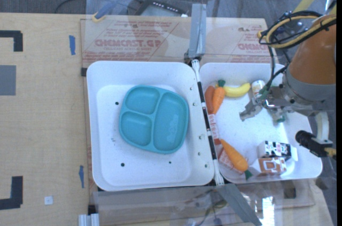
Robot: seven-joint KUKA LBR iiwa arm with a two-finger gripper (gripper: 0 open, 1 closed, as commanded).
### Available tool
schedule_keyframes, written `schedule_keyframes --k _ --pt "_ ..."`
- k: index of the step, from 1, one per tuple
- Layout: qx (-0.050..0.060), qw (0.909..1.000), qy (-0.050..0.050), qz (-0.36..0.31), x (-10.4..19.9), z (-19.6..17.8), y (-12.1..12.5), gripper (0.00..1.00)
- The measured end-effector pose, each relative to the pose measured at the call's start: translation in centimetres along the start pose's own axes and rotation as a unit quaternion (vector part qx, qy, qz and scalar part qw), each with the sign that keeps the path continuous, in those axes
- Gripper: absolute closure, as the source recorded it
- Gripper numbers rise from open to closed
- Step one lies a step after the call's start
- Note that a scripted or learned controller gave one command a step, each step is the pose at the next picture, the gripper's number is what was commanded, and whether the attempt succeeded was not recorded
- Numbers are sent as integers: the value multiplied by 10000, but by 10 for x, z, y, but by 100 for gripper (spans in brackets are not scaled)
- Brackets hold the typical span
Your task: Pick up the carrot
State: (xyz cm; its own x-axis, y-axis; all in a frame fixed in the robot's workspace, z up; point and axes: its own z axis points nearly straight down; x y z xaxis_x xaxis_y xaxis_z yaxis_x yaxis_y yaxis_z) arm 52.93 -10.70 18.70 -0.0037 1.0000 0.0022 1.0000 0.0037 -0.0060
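Camera view: my gripper [256, 107] hangs open and empty at the right bin's [307, 163] centre, the carrot [233, 155] lying down-left of it near the frame's lower middle, long axis slanting upper-left to lower-right.

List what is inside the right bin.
The right bin holds carrots, a banana, a small carton and the gripper. The arm hides the far-right corner.

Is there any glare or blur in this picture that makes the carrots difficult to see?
Camera view: even light, soft shadows. Glare lies on the clear sheet behind the bins, not on the carrots; both read sharp. The gripper looks slightly blurred.
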Motion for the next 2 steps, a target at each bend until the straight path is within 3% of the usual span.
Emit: schedule_keyframes --k 1,2 --pt "4 9979 -5 -642 104 6 -46 0" --pt "-2 9850 -4 -1727 88 5 -49 0"
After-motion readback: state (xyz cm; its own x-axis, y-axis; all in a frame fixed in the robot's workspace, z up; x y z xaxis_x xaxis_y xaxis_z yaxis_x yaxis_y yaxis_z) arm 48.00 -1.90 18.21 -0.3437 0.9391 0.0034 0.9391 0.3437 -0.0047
